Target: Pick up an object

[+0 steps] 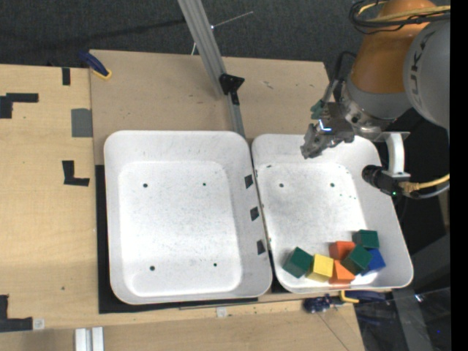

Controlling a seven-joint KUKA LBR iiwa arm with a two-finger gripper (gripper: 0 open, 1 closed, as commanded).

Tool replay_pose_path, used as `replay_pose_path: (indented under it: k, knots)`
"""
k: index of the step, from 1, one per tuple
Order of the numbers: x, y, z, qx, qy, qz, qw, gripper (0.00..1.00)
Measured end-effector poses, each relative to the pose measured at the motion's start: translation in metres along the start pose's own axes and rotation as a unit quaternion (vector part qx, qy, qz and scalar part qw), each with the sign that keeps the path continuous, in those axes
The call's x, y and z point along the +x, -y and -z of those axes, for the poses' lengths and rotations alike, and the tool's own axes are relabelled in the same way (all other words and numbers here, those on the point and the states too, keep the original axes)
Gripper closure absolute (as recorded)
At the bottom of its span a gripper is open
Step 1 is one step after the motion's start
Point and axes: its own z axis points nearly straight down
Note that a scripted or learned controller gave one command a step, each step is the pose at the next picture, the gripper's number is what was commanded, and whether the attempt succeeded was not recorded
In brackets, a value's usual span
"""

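Two white bins sit side by side on the bench: the left bin fills the middle of the frame, the right bin lies just beside it. The arm enters from the upper right, and its gripper hangs over the right bin's far rim; its tip is too dark and small to read. In that bin's lower right corner, coloured blocks crowd together, green, yellow, orange and blue, touching one another.
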Motion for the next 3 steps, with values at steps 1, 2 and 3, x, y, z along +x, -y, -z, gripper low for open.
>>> replay_pose_path:
  k: [1, 2, 3]
  knots:
    - [0.053, -0.008, 0.003, 0.0, 0.0, 0.0, 1.0, 1.0]
    - [0.103, -0.014, 0.004, 0.0, 0.0, 0.0, 1.0, 1.0]
    - [0.153, -0.022, -0.019, 0.002, 0.0, 0.0, 1.0, 1.0]
